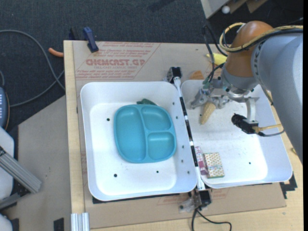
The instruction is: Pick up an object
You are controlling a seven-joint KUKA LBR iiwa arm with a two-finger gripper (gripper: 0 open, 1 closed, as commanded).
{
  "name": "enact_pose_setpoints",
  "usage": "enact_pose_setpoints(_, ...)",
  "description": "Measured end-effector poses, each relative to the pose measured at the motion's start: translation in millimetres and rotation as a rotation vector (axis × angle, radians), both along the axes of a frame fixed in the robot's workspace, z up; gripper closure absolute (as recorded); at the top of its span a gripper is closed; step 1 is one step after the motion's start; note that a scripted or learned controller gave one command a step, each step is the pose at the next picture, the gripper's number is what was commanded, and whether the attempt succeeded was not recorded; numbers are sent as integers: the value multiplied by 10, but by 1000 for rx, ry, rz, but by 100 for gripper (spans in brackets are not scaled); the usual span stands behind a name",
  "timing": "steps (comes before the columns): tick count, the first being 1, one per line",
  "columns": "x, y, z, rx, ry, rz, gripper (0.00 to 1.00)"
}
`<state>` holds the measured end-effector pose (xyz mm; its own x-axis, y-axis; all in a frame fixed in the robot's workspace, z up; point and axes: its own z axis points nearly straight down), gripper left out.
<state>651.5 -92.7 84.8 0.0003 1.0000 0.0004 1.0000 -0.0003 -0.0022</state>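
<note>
Seen from above: hand (213,101) low in the right bin (269,170), near its upper left corner, fingers spread apart and clamped on nothing. Tan cone (207,112) lying just below the fingertips, touching or nearly so, long axis slanting down-left, narrow end lowest. Patterned small box (213,165) well apart, toward the near rim. Smooth white floor, open room around the cone. Teal divided tray (144,133) in the left bin (96,177)

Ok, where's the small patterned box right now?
In the camera view, the small patterned box lies in the right bin, near its front-left corner beside the divider between bins, well below the gripper.
</note>
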Motion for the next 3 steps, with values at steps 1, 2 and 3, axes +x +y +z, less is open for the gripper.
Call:
enact_pose_setpoints(1,154,-32,2,-1,-4,2,0)
enact_pose_setpoints(2,-68,-39,0,0,0,0,0)
enact_pose_setpoints(3,-63,-35,102,0,-2,0,100)
